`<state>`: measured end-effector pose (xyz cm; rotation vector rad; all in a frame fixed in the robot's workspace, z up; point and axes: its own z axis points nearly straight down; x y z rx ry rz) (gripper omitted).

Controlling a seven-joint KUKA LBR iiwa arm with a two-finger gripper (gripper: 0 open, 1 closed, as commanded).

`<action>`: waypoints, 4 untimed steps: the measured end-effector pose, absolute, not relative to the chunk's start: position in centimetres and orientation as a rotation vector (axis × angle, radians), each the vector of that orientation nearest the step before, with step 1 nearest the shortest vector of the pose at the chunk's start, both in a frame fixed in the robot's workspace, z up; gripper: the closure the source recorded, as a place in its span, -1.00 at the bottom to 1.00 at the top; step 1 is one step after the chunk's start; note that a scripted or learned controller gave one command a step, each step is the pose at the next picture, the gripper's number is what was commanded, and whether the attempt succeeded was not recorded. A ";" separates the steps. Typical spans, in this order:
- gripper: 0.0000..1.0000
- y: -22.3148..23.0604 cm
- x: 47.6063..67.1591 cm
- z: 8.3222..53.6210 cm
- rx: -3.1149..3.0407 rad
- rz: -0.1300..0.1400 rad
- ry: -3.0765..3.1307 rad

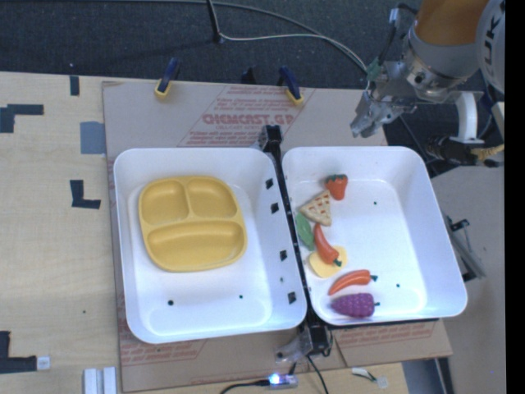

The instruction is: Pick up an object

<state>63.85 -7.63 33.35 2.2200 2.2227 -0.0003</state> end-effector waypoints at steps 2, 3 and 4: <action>1.00 -0.1 54.5 32.8 2.219 -0.001 2.227; 1.00 5.0 54.8 35.9 2.216 0.003 2.227; 1.00 8.9 54.6 38.3 2.217 0.002 2.226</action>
